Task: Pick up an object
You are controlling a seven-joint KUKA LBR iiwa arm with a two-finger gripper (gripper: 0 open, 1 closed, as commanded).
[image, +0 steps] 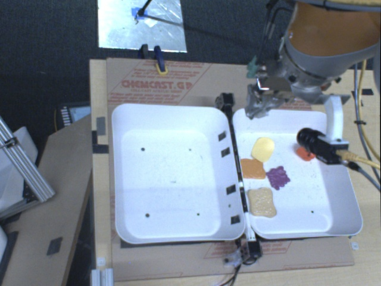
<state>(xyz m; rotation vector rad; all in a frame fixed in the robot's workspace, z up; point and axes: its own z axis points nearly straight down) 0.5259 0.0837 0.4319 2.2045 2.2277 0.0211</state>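
In the right white plastic bin (321,210), near its left wall, lies a tan bread-shaped slice (262,202). Farther back are a purple bumpy cluster (278,177), a flat orange square (252,169) and a yellow rounded lump (262,149). A small red piece (305,154) lies toward the right wall. The metal gripper (259,107) hangs over the far left corner; I cannot tell whether it is open or closed.

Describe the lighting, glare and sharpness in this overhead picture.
Camera view: bright even light flattens the white bins, faint shadow along their walls; the foil sheet at the top glares; the arm, nearest the lens, is soft; the pincer and the purple piece look slightly blurred.
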